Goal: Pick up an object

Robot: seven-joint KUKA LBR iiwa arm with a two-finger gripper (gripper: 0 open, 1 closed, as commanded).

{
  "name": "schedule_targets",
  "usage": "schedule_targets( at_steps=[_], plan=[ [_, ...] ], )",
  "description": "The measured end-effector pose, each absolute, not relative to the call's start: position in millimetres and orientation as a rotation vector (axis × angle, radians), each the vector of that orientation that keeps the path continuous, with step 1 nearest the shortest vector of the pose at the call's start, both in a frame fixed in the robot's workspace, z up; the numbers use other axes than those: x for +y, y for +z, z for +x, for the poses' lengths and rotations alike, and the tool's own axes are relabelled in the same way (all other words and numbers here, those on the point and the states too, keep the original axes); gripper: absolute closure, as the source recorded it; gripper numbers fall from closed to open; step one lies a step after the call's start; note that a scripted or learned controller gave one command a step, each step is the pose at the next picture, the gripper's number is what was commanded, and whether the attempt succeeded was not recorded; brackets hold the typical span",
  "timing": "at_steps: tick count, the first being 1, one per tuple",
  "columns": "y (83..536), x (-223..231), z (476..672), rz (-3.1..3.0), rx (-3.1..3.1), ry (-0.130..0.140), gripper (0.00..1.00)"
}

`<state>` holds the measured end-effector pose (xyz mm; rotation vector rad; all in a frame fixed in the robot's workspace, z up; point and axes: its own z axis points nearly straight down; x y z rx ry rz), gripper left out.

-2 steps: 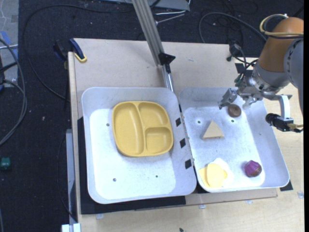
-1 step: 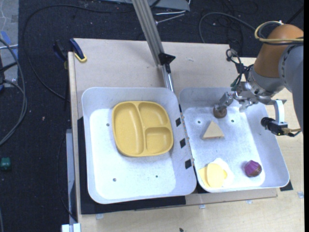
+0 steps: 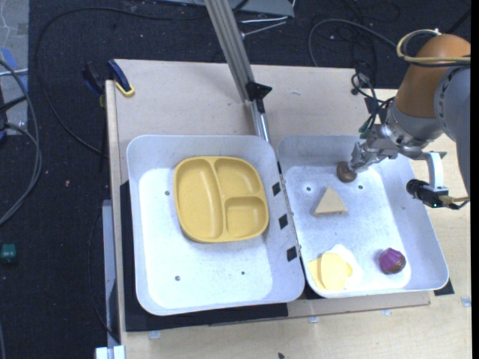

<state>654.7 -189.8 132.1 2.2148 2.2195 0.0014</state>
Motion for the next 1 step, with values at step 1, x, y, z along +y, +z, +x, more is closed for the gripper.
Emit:
schedule_targets(
  at_steps=[1],
  plan=[
    [178.4, -182.9, 658.4, 2.213, 2.221, 0.005, 1.0]
  ],
)
